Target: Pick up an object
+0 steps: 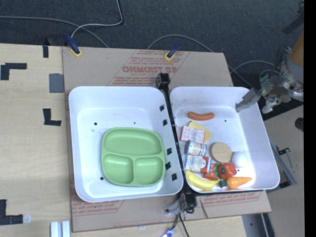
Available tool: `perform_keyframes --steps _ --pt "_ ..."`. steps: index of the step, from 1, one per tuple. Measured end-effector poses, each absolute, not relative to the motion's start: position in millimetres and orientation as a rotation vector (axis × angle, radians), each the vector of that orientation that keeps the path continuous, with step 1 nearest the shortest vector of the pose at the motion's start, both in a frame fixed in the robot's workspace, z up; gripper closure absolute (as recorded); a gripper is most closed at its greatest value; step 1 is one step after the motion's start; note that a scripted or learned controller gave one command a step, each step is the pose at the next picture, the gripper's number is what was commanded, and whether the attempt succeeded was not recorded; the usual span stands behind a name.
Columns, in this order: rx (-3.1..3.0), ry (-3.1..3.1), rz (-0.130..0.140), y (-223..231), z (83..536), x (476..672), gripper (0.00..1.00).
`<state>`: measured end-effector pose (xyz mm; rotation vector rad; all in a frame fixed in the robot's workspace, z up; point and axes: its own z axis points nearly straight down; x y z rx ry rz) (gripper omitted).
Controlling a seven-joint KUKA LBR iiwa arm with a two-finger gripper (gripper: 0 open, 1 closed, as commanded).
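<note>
The right bin (pixel 212 90) holds a pile of toy food. A red-brown sausage (pixel 201 115) lies at its back, with a yellow cheese wedge (pixel 202 129) and several small printed cartons (pixel 195 149) in front of it. A round tan cookie (pixel 221 152), a white egg (pixel 240 159), a red tomato (pixel 225 170), an orange carrot (pixel 239 181) and a banana (pixel 199 180) fill the near corner. My gripper (pixel 252 98) hangs over the bin's far right rim, apart from all the food, with nothing seen in it.
The left bin (pixel 81 100) carries a green divided plate (pixel 133 156). Both bins rest on a cardboard sheet (pixel 143 68) held by blue-and-yellow clamps (pixel 73 46). Cables (pixel 116 9) run across the dark floor behind, and a black clip (pixel 163 79) joins the bins.
</note>
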<state>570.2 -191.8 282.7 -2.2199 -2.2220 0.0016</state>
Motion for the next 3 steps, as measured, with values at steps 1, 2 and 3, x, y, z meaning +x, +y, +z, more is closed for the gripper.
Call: perform_keyframes --steps 1,2,3 --pt "-2.217 -2.222 0.003 -113 156 553.7 0.0" --pt "-2.222 -2.226 -0.006 -96 93 589.4 0.0" --pt "-2.221 -2.226 -0.002 -107 86 651.9 0.0"
